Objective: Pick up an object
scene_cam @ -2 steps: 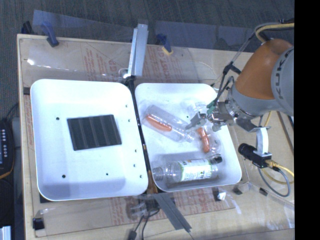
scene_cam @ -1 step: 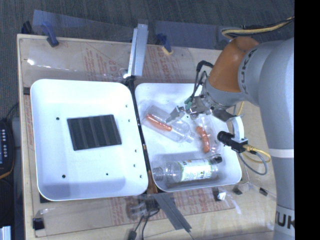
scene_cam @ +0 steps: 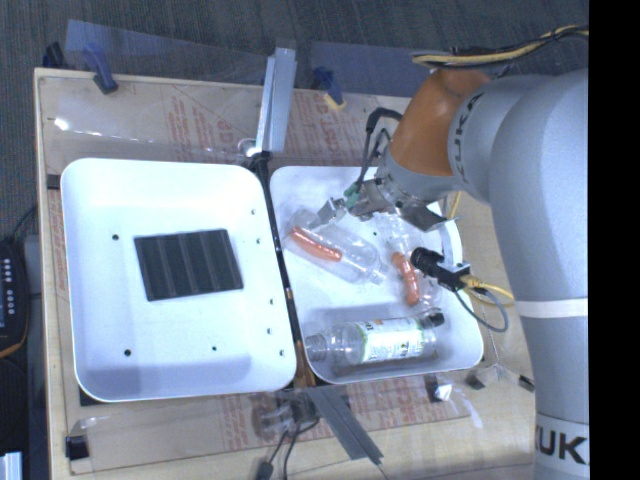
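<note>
Two shallow white bins; the right bin (scene_cam: 470,343) held one clear plastic bottle (scene_cam: 372,342) and two orange sausage-shaped pieces (scene_cam: 316,247). The gripper (scene_cam: 352,203) hung above it, its grasp indiscernible

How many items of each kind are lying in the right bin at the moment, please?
Clear plastic bottle with label: 1
Orange sausage-shaped pieces: 2
Clear crumpled plastic wrapper: 1
Total: 4
</note>
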Controlling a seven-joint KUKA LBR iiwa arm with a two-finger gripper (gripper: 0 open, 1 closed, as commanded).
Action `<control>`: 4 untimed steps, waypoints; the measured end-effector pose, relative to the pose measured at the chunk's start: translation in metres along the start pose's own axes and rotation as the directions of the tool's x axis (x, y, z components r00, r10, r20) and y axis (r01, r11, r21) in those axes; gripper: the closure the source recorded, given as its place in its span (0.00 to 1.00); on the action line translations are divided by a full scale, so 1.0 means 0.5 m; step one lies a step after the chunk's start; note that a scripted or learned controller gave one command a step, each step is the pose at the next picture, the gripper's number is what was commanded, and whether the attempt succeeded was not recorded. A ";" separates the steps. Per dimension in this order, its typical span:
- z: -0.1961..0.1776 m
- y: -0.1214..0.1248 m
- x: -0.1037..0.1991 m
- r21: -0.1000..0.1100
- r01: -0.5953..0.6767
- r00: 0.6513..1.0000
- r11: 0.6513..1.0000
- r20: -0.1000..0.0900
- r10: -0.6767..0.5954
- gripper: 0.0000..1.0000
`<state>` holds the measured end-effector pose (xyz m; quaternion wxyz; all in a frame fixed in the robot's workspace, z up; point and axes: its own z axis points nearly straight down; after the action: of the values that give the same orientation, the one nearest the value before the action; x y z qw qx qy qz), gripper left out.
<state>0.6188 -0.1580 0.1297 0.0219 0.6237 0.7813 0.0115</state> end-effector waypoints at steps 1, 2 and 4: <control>0.007 -0.002 0.044 -0.005 0.036 0.999 0.999 0.000 -0.036 0.00; 0.053 -0.044 0.099 0.025 0.066 0.998 0.998 0.002 -0.066 0.00; 0.041 -0.049 0.109 0.038 0.037 0.999 0.999 -0.003 -0.037 1.00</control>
<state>0.5838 -0.1105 0.1071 0.0094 0.6095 0.7927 -0.0030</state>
